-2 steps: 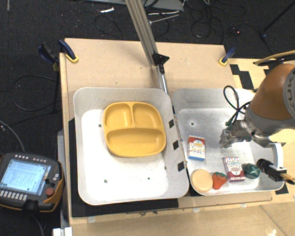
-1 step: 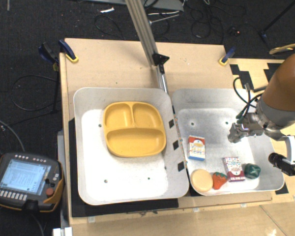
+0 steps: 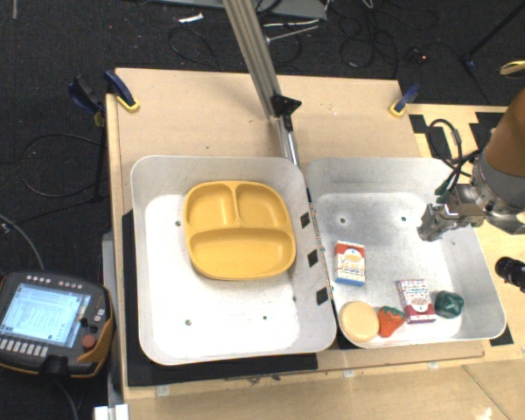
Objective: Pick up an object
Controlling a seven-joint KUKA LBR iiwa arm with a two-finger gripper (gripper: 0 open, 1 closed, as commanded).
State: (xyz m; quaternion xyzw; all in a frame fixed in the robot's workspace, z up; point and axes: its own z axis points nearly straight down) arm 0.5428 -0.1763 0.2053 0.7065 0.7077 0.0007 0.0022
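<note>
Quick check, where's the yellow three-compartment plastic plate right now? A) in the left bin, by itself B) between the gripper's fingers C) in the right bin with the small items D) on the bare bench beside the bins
A: the yellow three-compartment plastic plate lies flat in the left white bin, while the small cartons and toy foods sit in the right white bin.

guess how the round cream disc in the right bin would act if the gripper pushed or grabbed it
The cream disc lies flat, so it would probably slide rather than roll. It touches the red toy, so a push would likely move both. Its low profile may leave fingers little edge to grip.
</note>
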